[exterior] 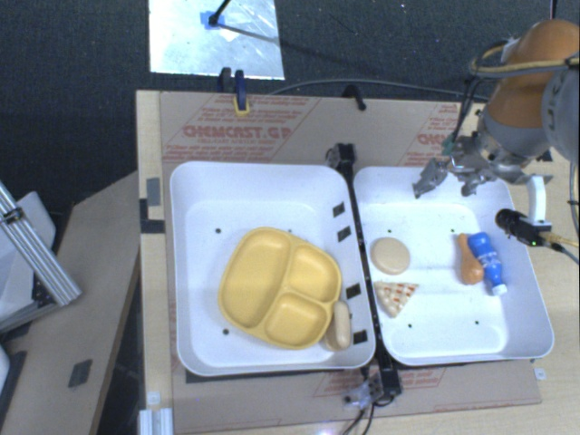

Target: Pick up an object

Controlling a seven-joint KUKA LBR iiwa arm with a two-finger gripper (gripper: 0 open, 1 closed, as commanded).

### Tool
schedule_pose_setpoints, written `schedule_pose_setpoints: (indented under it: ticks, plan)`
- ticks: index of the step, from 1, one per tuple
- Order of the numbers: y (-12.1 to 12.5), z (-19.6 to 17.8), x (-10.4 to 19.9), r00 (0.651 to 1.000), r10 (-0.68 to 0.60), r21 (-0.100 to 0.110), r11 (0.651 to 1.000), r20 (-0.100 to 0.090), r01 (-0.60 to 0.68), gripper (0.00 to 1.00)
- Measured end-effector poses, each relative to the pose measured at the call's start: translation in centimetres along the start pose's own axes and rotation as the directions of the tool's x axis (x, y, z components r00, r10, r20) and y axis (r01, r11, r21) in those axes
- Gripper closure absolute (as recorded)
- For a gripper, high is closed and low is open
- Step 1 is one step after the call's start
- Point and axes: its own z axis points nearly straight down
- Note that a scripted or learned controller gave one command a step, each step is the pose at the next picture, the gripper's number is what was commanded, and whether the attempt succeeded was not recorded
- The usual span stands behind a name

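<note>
Nearest, a yellow tray (pixel 279 285) fills the left bin (pixel 195 188) with a bun (pixel 340 324) at its edge. Across in the right bin (pixel 526 333) lie a cookie (pixel 391 255), a wedge (pixel 396 295), a carrot (pixel 468 259) and a blue bottle (pixel 487 261). Up at that bin's far rim the claw (pixel 450 178) hovers, fingers spread, grasping nothing.

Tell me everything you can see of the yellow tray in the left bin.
The yellow tray looks like moulded plastic, glossy, with rounded corners. Raised ridges split it into three compartments: one large and two smaller. It lies flat, open side up and turned at an angle, on the floor of the left bin, toward the near right corner. A small beige bread-like piece rests against its near right edge.
</note>
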Motion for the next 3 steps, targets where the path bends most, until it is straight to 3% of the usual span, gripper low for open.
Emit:
schedule_pose_setpoints:
  ticks: [2,3]
  plan:
    - [0.3,9.6,-0.6,1.000,0.001,0.003,1.000,0.000,-0.001,0.00]
    - [0.5,8.2,-0.6,1.000,0.001,-0.005,1.000,0.001,-0.001,1.00]
